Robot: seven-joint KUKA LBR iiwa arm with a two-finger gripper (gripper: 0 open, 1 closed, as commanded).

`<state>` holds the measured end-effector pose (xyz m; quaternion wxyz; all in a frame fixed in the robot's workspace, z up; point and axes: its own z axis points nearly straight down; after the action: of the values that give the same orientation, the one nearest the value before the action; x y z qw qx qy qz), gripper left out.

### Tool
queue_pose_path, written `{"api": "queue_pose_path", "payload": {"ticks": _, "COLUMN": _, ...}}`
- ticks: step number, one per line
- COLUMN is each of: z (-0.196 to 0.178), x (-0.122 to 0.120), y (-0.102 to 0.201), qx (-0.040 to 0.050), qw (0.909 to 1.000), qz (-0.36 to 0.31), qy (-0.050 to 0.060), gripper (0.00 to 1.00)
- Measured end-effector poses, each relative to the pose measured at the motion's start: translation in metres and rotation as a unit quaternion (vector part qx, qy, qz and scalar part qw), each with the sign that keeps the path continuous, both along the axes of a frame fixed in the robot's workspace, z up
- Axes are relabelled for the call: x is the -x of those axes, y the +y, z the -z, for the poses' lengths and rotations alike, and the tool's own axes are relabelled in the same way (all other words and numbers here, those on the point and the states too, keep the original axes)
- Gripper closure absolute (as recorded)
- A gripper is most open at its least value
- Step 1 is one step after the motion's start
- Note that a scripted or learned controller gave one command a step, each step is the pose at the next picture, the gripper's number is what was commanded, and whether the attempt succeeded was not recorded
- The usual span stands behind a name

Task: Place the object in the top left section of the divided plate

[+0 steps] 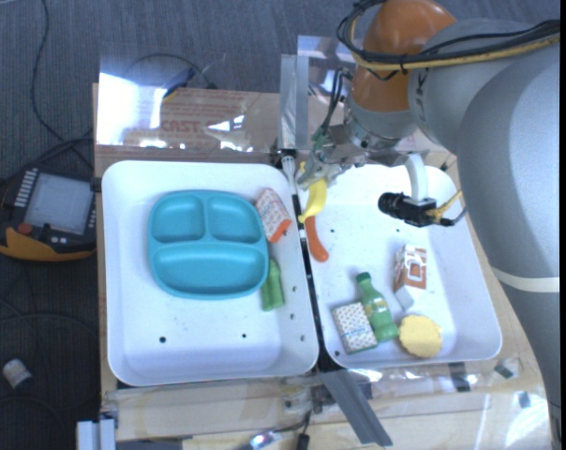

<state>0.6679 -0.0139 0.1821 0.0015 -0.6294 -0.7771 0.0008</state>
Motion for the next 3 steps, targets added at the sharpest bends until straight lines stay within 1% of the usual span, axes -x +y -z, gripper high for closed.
{"api": "queue_pose_path", "payload": {"ticks": 1, "z": 0.0, "x": 0.0, "y": 0.051, "qx": 0.0008, "qw": 0.9956, "qz": 0.093, "qy": 0.001, "gripper": 1.0}}
{"api": "queue_pose_path", "payload": {"ticks": 2, "z": 0.056, "x": 0.012, "y": 0.144, "qx": 0.0018, "qw": 0.9929, "qz": 0.119, "qy": 0.001, "gripper": 1.0}}
{"api": "queue_pose_path", "payload": {"ticks": 3, "z": 0.061, "x": 0.075, "y": 0.126, "qx": -0.0009, "qw": 0.9704, "qz": 0.242, "qy": -0.002, "gripper": 1.0}}
